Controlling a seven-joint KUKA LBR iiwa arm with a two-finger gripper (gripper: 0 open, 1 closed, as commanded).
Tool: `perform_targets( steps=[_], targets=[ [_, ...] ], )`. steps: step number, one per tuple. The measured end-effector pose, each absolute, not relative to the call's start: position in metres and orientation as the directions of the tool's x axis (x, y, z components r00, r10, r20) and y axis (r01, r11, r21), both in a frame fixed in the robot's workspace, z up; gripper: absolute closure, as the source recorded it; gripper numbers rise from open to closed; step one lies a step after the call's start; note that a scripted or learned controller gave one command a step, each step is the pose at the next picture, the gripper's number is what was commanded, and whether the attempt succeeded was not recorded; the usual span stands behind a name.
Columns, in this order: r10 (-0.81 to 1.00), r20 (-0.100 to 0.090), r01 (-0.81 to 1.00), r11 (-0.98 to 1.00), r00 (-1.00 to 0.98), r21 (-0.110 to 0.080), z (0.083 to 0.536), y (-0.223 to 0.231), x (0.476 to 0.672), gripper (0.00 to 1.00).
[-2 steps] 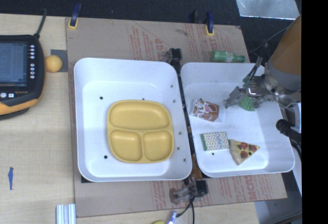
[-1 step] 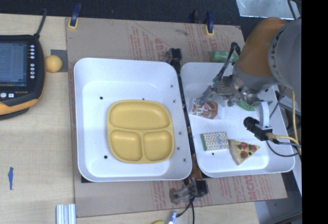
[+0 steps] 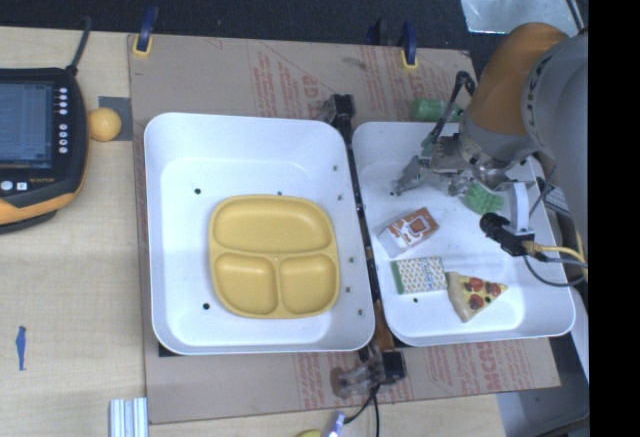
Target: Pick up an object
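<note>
- Objects for picking lie in the right bin [image 3: 400, 320]: a small brown-and-white packet [image 3: 411, 228] near its middle, a green-patterned flat card [image 3: 419, 274] just below the packet, and a toy pizza slice [image 3: 472, 294] beside the card toward the bin's right front.
- A green block [image 3: 483, 198] lies farther back in the same bin, partly hidden under the arm's wrist hardware.
- The gripper [image 3: 408, 179] reaches in from the right over the back half of the right bin; its thin metal parts point toward the bin's left wall.
- Whether it is spread or closed I cannot tell, as the tips are small and blurred against the white floor; nothing can be seen held.
- The packet sits nearest to the gripper, just in front of it and apart from it; the card and pizza slice lie farther forward, well apart from it.
- The left bin [image 3: 180, 255] holds a yellow divided tray [image 3: 272, 255], lying flat in its middle.
- On the bench left of the bins lie a control pendant [image 3: 35, 145] and an orange ball [image 3: 104, 123].
- A small green object [image 3: 428, 109] lies on the cardboard behind the right bin.
</note>
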State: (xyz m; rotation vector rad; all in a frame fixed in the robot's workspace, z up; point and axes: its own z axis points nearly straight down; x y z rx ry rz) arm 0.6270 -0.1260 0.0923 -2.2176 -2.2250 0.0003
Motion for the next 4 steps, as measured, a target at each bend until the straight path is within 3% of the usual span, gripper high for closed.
perform_targets(
  steps=[1,2,3,4],
  targets=[
    [1.0,0.0,1.0,0.002,-0.002,-0.001,0.113,-0.186,0.652,0.0],
    [1.0,0.001,1.0,0.002,-0.002,-0.003,0.095,-0.212,0.632,0.0],
    [1.0,0.0,1.0,0.001,-0.001,0.0,0.144,-0.212,0.618,0.0],
    [1.0,0.0,1.0,0.005,-0.005,-0.004,0.119,-0.211,0.618,0.0]
  ],
)
